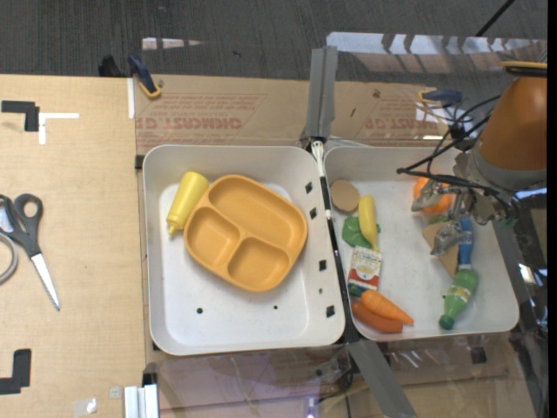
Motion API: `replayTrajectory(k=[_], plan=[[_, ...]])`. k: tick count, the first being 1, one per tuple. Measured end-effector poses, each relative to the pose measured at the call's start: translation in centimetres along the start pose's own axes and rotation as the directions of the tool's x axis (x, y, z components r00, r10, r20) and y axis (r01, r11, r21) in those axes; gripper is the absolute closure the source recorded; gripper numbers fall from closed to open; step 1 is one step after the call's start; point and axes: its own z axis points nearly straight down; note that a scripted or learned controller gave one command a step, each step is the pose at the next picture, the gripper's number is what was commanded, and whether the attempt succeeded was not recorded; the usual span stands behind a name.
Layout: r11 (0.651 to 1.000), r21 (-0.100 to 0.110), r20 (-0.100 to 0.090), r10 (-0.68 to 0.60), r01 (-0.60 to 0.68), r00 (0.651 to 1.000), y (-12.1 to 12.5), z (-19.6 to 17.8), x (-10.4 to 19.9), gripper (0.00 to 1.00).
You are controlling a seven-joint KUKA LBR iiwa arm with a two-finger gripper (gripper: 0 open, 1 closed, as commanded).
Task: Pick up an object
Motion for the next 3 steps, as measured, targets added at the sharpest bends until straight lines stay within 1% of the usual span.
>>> replayTrajectory(k=[1,2,3], plan=[[1.000,0.002,0.006,0.001,-0.001,1.000,0.0,-1.1,-0.2,1.00],[1.000,0.001,0.006,0.001,-0.001,1.000,0.0,-1.1,-0.2,0.00],[1.000,-0.002,0.000,0.009,-0.009,1.000,3.0,0.1,-6.2,0.00]])
